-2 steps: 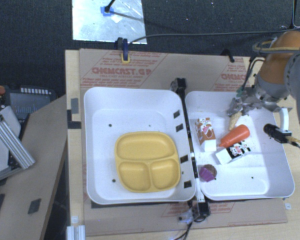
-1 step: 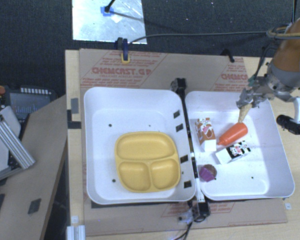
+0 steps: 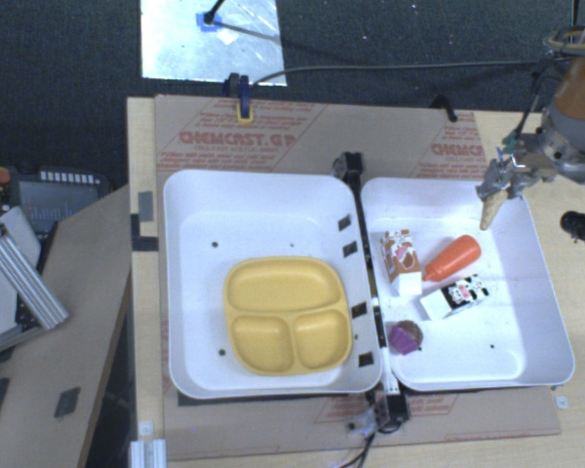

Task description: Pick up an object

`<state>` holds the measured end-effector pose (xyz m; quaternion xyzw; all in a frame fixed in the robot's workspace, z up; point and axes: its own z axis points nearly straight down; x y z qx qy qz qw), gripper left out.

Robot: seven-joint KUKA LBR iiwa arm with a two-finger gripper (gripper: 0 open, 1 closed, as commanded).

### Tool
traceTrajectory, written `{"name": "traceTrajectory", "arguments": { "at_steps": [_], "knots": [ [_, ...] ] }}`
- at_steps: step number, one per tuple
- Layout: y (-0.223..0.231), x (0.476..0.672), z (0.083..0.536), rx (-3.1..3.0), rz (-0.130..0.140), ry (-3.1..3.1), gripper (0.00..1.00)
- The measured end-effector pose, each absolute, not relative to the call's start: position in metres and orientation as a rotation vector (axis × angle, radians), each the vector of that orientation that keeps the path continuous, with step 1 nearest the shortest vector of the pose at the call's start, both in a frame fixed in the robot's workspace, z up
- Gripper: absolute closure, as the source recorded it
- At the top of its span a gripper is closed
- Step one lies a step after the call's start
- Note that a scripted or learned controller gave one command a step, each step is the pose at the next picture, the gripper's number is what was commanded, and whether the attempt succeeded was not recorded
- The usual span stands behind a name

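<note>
The right bin holds several small objects. An orange carrot-shaped toy lies near its middle. Left of it sits a brown and white carton. A white block with black spots lies just below the carrot. A purple object rests at the bin's front left. My gripper hangs over the bin's back right part, up and to the right of the carrot and apart from all the objects.
The left bin holds a yellow divided plate. A black divider with clips runs between the bins. A cable and a yellow clamp lie on the cardboard behind the bins.
</note>
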<state>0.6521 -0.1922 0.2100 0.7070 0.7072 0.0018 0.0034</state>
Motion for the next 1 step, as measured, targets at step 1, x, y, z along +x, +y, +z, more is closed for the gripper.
{"name": "traceTrajectory", "arguments": {
  "at_steps": [1],
  "knots": [
    [-0.1926, 0.6537, 0.2541, 2.212, 0.006, 2.221, 1.00]
  ]
}}
